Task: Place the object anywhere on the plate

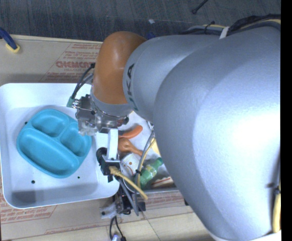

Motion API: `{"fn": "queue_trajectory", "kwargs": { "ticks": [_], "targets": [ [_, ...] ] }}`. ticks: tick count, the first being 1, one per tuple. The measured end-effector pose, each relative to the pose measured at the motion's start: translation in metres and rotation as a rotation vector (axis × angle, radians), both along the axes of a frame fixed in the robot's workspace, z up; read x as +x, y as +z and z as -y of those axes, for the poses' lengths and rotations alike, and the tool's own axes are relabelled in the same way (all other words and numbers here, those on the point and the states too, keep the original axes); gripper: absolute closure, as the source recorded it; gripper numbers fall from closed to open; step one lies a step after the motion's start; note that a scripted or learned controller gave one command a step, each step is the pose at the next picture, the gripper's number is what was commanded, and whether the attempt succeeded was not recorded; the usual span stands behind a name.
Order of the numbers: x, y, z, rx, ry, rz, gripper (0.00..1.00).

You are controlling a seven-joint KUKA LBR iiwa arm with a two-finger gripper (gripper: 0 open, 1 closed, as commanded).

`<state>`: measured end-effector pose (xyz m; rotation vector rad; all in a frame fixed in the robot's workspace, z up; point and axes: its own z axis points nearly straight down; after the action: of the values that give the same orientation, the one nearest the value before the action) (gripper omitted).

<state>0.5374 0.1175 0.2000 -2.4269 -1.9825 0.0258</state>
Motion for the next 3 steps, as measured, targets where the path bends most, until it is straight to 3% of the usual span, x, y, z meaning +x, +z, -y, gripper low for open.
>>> {"fn": "queue_trajectory", "kwargs": {
  "ticks": [1, 2, 3],
  "targets": [
    [-0.0001, -0.0001, 0.0, 0.0, 0.0, 0.0, 0.0],
    [0.0, 0.0092, -0.001, 0.0, 0.007, -0.008, 1.0],
    [-0.0001, 0.0091, -0.0011, 0.0, 0.007, -0.008, 0.0]
  ]
}}
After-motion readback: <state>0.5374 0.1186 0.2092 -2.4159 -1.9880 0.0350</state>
